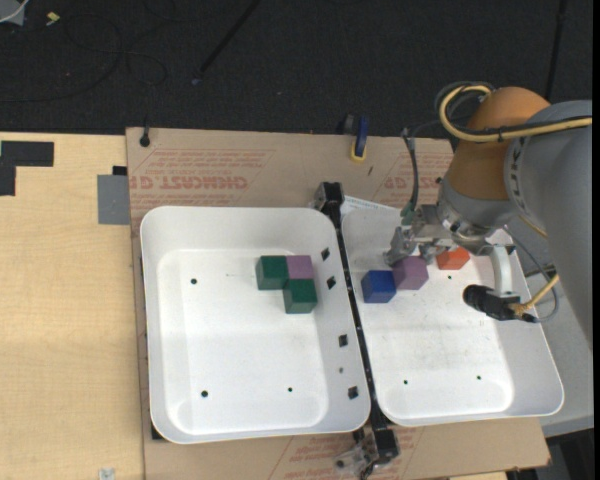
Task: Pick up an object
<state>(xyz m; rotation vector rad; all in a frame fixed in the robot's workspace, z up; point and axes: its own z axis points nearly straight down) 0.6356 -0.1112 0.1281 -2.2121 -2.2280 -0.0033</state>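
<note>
Pincer [416, 244] low over small purple block [412, 272] in right white bin [540, 393], grip state unclear; touching blue cube [379, 286] could deflect or jam a finger.

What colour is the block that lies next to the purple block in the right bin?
Blue. The blue block shows best in the camera view, beside the purple block.

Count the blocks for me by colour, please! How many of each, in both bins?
Green: 1, an L-shaped green block in the left bin
Purple: 2, purple block left, purple block in the right bin
Blue: 1, blue block
Orange: 1, orange block
Total: 5
</note>
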